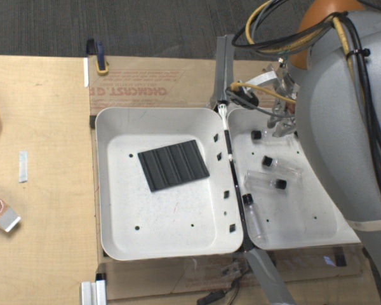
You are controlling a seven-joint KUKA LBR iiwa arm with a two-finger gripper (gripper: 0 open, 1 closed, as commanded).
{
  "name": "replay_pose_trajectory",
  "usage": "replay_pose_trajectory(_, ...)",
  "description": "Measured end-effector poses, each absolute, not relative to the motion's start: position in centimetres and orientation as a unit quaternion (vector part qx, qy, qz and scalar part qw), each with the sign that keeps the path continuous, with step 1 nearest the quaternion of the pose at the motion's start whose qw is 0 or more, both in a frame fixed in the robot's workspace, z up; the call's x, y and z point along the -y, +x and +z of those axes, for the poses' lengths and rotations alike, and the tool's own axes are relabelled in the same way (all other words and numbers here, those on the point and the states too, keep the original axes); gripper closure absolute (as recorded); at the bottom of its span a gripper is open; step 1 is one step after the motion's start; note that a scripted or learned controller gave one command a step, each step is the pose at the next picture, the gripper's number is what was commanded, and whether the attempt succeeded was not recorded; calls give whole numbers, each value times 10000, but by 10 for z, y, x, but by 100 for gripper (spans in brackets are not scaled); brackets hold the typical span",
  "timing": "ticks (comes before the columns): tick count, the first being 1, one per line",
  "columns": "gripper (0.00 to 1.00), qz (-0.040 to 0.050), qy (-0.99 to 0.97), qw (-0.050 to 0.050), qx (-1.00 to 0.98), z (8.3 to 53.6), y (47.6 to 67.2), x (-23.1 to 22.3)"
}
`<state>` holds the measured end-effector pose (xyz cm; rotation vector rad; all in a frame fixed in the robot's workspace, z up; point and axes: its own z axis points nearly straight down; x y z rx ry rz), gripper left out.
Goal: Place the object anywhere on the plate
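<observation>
1. Nearest the camera, the front rims of the two white bins meet at a dark divider low in the view, with the left bin (108,234) wide and the right bin (317,230) partly under my arm.
2. In the left bin, the dark ribbed plate (173,164) lies flat and slightly skewed, a little above the middle, with bare white floor on every side of it and the most room toward the front wall.
3. In the right bin, small clear tubes with black caps (273,182) lie scattered on the floor near the divider, apart from the plate.
4. My grey arm (346,113) sweeps in from the right and covers that bin's right side; its orange band (324,11) sits high at the back with yellow and black cables looping off it.
5. My pincer (281,124) hangs over the back part of the right bin, close to its rear wall; I cannot tell how it stands.
6. Left of the bins, the worktop (38,107) carries a small wrapped item (1,211) and a pale strip (23,166).
</observation>
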<state>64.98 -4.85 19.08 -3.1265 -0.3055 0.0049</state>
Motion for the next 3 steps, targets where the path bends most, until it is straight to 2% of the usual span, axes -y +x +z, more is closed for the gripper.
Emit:
replay_pose_trajectory(1,100,18,-9951,-2,986,191,618,-29)
replay_pose_trajectory(2,100,8,-9953,-6,972,150,635,-96)
replay_pose_trajectory(3,100,12,-9852,-10,1714,260,648,-124)
